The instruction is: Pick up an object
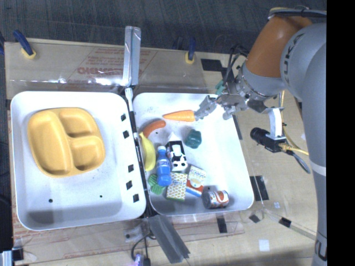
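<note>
My gripper [215, 108] hovers over the far right part of the right bin [233, 148], its fingers spread open with nothing between them. Its left fingertip [203, 111] sits just right of an orange carrot [178, 115] lying near the bin's far wall. A teal cup [192, 139] lies a little nearer than the carrot. Further forward are a blue bottle [163, 167], a black-and-white block [177, 154], a yellow banana [147, 152], a red-orange piece [153, 127] and a tin can [215, 198].
The left bin [33, 204] holds a yellow divided tray [65, 140]. Small boxes [186, 184] and a green item [157, 188] crowd the right bin's front. A metal divider [132, 54] stands between the bins at the back.
</note>
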`<state>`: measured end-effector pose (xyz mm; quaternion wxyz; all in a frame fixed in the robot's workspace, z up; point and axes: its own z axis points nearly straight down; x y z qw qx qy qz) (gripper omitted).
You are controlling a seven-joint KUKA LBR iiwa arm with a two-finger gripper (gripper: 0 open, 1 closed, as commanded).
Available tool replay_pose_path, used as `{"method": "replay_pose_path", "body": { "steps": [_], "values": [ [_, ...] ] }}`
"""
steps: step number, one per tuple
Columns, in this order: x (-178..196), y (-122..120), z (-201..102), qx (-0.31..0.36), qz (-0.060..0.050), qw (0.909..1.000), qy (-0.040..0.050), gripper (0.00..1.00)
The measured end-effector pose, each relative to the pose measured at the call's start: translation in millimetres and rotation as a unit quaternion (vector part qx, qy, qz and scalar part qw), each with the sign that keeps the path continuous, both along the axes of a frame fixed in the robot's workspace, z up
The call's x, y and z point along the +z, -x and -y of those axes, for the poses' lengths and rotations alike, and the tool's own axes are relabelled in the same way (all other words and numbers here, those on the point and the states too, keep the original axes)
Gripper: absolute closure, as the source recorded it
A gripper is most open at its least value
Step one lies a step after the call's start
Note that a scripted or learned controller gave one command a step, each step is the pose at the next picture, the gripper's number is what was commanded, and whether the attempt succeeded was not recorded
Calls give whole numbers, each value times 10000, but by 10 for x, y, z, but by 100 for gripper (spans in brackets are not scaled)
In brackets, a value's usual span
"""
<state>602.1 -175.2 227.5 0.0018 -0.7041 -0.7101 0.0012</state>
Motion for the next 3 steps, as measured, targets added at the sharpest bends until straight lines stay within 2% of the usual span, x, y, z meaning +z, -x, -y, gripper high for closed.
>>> {"method": "replay_pose_path", "body": {
  "steps": [1,2,3],
  "values": [
    [-838,-384,-422,531,2,9986,-5,0],
    [-1361,-281,-528,695,5,9976,2,0],
    [-1253,-288,-527,713,6,9975,5,100]
  ]
}}
